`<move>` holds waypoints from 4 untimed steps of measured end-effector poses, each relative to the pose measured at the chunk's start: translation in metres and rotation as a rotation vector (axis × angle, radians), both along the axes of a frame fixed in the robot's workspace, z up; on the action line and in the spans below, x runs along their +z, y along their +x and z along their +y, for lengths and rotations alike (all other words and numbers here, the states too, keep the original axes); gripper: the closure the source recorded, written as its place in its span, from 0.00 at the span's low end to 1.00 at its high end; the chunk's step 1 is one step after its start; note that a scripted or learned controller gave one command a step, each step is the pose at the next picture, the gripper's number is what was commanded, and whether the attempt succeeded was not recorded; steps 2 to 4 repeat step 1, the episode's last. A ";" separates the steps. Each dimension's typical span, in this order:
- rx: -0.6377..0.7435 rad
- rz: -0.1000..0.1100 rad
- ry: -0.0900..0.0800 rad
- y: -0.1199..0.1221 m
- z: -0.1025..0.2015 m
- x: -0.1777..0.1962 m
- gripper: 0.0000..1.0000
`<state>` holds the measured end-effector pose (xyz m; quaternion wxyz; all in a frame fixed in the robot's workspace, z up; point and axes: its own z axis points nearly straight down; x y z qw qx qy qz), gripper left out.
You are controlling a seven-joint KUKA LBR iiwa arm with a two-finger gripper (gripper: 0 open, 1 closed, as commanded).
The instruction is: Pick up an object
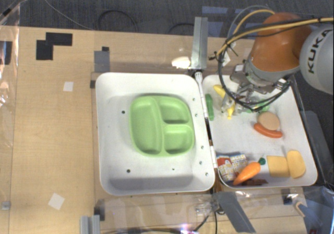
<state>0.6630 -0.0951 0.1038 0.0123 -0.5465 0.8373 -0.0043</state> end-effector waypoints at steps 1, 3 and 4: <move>-0.028 0.004 0.000 0.010 0.084 0.090 1.00; -0.028 0.004 0.000 0.010 0.084 0.090 1.00; -0.028 0.004 0.000 0.010 0.084 0.090 1.00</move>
